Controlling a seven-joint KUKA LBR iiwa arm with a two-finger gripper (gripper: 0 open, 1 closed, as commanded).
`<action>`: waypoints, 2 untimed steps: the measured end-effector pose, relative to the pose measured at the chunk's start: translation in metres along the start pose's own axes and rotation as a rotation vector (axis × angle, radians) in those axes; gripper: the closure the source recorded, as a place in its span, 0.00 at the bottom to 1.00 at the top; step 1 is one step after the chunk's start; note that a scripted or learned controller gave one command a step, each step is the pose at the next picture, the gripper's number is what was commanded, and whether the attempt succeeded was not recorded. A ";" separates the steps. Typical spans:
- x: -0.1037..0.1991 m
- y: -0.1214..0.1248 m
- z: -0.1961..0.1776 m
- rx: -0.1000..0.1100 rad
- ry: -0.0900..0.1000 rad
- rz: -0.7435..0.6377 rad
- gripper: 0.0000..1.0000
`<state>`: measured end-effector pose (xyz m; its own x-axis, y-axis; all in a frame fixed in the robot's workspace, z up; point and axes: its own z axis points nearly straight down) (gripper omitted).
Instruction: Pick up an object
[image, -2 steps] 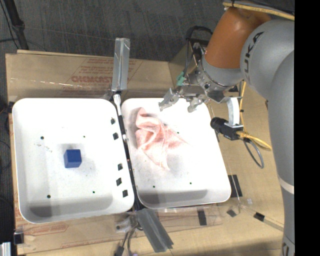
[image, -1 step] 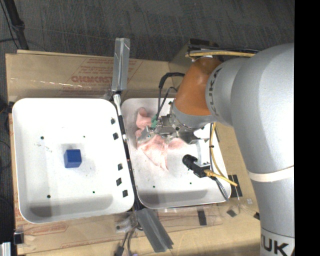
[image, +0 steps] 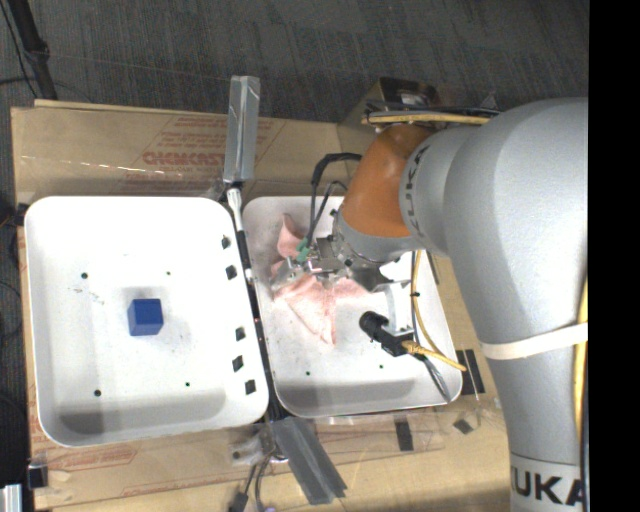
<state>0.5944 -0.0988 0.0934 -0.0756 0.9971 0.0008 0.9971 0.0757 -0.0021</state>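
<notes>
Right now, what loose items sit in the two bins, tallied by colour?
Blue: 1, the blue cube in the left bin.
Pink: 1, the pink cloth in the right bin, lying under the gripper.
Total: 2.

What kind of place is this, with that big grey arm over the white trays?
Probably a robotics lab test bench: a KUKA arm works over two white bins, one holding a blue cube, the other a pink cloth.

Grey arm (image: 510, 230), orange band (image: 375, 190), black cables (image: 325, 175)
</notes>
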 end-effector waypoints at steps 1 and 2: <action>0.002 0.012 -0.001 -0.004 -0.001 -0.060 0.00; 0.003 0.012 -0.011 -0.001 -0.002 -0.065 1.00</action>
<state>0.6059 -0.0954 0.1040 -0.1403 0.9901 -0.0011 0.9901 0.1403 -0.0007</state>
